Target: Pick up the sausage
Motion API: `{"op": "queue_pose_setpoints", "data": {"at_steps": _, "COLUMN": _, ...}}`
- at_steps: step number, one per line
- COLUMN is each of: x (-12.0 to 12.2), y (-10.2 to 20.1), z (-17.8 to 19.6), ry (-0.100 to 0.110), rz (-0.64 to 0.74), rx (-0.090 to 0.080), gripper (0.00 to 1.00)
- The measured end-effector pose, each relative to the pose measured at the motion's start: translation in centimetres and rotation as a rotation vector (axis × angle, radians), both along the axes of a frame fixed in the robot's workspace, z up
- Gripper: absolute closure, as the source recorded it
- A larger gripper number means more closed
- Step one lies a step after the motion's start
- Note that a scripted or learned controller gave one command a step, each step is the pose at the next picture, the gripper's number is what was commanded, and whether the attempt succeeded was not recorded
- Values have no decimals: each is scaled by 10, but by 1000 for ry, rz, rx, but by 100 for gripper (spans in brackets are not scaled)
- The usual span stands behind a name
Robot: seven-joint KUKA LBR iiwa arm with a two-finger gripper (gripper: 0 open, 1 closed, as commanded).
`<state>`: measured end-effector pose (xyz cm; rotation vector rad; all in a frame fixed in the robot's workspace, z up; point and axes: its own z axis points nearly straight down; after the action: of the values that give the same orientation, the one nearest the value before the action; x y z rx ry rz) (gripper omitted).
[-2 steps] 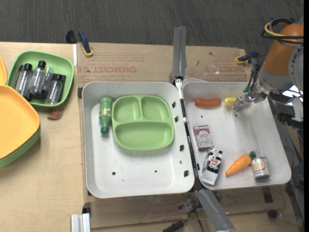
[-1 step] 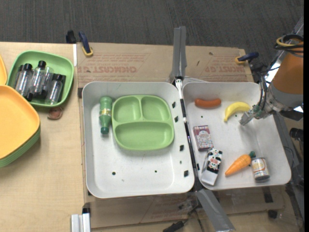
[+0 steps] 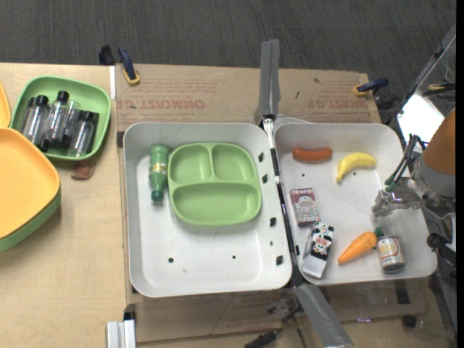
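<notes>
The gripper (image 3: pixel 386 203) hangs over the right bin's (image 3: pixel 346 270) right side; I cannot tell how it is set. Just below it lie a can (image 3: pixel 390 254) and a carrot (image 3: pixel 358 247). The sausage (image 3: pixel 312 154) lies well apart at the bin's top, left of the banana (image 3: pixel 354 164).

The arm enters from the right edge, its orange band showing just above the wrist. The claw (image 3: pixel 384 203) points left and slightly down, low near the right side, with nothing visible between its tips.
</notes>
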<state>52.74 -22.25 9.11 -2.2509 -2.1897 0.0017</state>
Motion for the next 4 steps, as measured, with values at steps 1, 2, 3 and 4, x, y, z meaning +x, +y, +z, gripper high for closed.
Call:
{"op": "queue_pose_setpoints", "data": {"at_steps": 1, "x": 102, "y": 34, "z": 0, "ry": 0, "rz": -141, "rx": -2, "gripper": 100}}
{"op": "queue_pose_setpoints", "data": {"at_steps": 2, "x": 50, "y": 37, "z": 0, "ry": 0, "rz": 25, "rx": 0, "gripper": 100}}
{"op": "queue_pose_setpoints", "data": {"at_steps": 3, "x": 1, "y": 18, "z": 0, "ry": -1, "rz": 160, "rx": 0, "gripper": 100}}
{"op": "queue_pose_setpoints", "data": {"at_steps": 4, "x": 63, "y": 1, "z": 0, "ry": -1, "rz": 22, "rx": -2, "gripper": 100}}
